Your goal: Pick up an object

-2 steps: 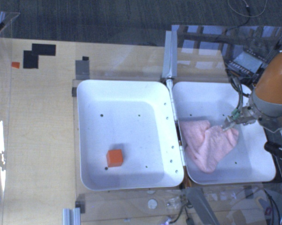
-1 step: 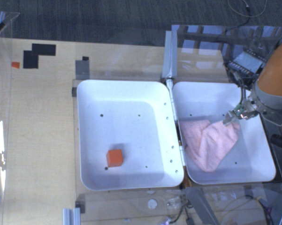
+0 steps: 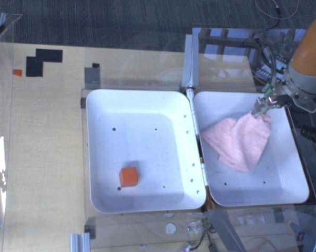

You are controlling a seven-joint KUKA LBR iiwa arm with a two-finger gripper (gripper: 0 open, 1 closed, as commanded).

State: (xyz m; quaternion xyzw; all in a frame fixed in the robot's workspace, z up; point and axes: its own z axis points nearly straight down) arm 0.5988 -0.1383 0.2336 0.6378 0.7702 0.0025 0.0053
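1. Pale wood bench (image 3: pixel 42 156), dark carpet beyond its far edge, black blocks near far-left corner.
2. Two shallow white bins side by side: left bin (image 3: pixel 139 109), right bin (image 3: pixel 284 188), rims touching along the middle.
3. Grey arm w/ orange band (image 3: pixel 311 49) reaching in from right, over right bin's far-right corner.
4. Pink cloth (image 3: pixel 242 140) in right bin, upper corner drawn up to a peak, rest draped on bin floor toward centre.
5. Gripper (image 3: pixel 264 107) closed on that peak, cloth corner pinched between fingers.
6. Small orange cube (image 3: pixel 129 177) on left bin floor, near-left area, well apart from gripper.
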